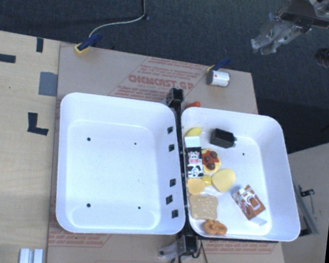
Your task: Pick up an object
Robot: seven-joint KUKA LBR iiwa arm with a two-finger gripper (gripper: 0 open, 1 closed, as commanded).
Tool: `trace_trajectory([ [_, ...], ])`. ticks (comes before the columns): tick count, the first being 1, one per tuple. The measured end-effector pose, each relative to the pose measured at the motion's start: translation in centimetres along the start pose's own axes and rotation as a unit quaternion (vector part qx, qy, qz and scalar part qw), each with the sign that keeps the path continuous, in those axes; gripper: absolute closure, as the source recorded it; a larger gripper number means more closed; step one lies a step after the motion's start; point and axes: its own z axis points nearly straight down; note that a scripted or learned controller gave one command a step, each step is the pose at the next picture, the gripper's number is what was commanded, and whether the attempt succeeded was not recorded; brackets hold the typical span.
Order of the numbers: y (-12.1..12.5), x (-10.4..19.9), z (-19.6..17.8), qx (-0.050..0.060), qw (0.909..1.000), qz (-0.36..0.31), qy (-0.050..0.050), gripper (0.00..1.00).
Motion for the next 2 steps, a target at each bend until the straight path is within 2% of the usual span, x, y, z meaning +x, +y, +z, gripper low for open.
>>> trace_trajectory([
  [1,-0.7,1.9,22.0,0.018,0.9998,0.002,0.001,1.0],
  [2,0.0,4.0,5.2,0.0,1.0,0.0,0.001,1.0],
])
